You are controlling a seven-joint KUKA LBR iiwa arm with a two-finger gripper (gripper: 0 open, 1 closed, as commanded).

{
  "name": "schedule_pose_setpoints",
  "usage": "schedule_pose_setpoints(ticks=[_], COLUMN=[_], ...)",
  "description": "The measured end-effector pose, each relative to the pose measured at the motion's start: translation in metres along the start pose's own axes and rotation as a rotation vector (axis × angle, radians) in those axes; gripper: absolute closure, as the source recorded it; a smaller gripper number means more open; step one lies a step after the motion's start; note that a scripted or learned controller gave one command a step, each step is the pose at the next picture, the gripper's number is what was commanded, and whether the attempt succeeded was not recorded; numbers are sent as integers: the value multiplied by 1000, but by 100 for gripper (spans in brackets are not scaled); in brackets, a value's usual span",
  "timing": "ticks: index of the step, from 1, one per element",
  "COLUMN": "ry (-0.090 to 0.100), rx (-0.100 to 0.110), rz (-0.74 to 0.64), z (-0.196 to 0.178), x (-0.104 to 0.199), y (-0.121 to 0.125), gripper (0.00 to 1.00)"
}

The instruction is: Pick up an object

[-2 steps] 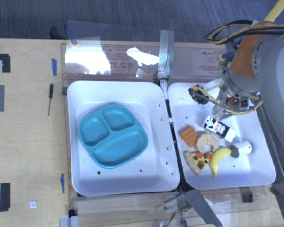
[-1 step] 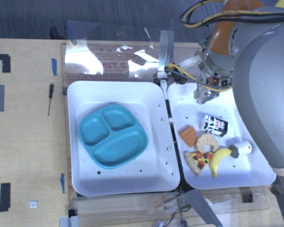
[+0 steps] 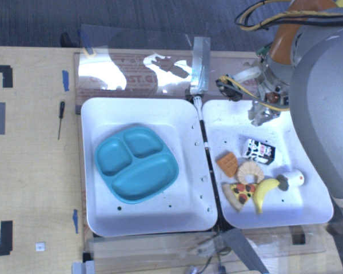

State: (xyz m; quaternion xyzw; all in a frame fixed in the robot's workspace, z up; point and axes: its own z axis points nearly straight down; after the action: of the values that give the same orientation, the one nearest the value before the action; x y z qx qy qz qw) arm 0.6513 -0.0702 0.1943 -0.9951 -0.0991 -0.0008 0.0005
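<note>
Nothing's lifted yet: the grey metal gripper, upper right, hovers above the small black-and-white packet; grip unreadable.

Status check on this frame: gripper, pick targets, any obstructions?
Gripper over right bin back edge, nothing seen between fingers. Banana, pizza slice, waffle, black-white item lying loose in bin. Path clear.

Blue plate in left bin; banana, pizza slice, cracker lower right bin; hand upper right.
</note>
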Motion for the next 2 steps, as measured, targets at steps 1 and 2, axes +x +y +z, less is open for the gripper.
schedule_pose_setpoints(ticks=[1,2], ry=[-5,5], rx=[3,-2], rz=[-639,-600], z=[10,-53], x=[8,21], y=[-8,-54], gripper=[100,100])
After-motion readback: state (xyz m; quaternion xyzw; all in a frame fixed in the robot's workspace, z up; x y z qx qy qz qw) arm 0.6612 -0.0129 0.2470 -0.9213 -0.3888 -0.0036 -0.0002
